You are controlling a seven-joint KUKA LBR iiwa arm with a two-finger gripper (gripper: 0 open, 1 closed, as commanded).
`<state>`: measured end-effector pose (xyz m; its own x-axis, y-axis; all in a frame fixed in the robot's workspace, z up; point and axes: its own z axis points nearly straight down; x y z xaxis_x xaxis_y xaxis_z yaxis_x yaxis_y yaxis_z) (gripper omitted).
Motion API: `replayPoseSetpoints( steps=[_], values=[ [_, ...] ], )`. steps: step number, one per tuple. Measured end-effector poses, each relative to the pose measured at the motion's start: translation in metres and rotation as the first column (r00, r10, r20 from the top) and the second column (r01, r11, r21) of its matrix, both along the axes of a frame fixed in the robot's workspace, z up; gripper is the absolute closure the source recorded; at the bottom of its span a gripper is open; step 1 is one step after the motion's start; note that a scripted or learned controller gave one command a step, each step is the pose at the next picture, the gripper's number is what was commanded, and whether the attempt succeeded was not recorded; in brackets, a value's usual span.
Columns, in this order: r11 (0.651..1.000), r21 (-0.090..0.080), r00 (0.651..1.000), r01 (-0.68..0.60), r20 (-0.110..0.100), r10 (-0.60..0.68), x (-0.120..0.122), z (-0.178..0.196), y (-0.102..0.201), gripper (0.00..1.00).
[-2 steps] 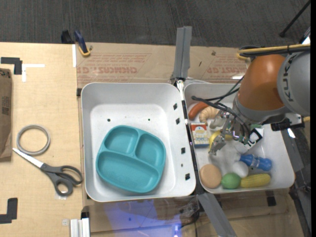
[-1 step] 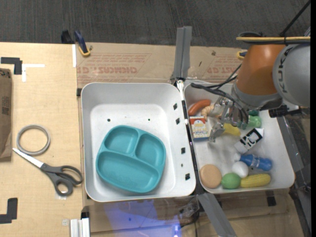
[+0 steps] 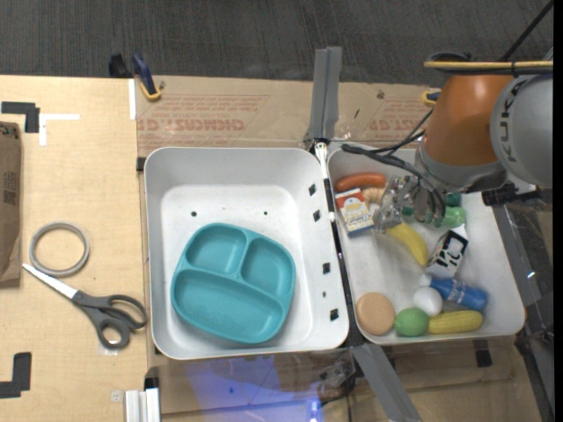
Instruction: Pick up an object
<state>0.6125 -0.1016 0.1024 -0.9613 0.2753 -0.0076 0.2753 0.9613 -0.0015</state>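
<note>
The right bin (image 3: 506,262) holds several small items. A yellow banana (image 3: 410,241) lies near its middle, with a small white and red carton (image 3: 354,212) and an orange-red sausage (image 3: 361,181) to its left. My gripper (image 3: 403,207) hangs low over the bin's back part, just above the banana's upper end and beside the carton. A green piece (image 3: 454,214) peeks out behind the wrist. Along the front lie a tan egg (image 3: 376,313), a green lime (image 3: 411,322), a corn cob (image 3: 456,322), a white ball (image 3: 427,301) and a blue bottle (image 3: 459,294).
A black and white block (image 3: 449,251) rests right of the banana. The left bin (image 3: 163,236) holds a teal divided plate (image 3: 233,281). Scissors (image 3: 97,308) and a tape roll (image 3: 59,248) lie on the bench at the left. A cable runs from the wrist over the bin's back wall.
</note>
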Motion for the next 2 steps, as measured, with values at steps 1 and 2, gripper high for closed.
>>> replayPoseSetpoints(
  steps=[1,2],
  values=[
    [0.998,0.003,0.998,0.063,-0.003,-0.063,-0.007,0.090,0.052,1.00],
    [0.991,0.002,0.991,0.136,-0.002,-0.136,-0.015,0.223,-0.031,1.00]
  ],
)
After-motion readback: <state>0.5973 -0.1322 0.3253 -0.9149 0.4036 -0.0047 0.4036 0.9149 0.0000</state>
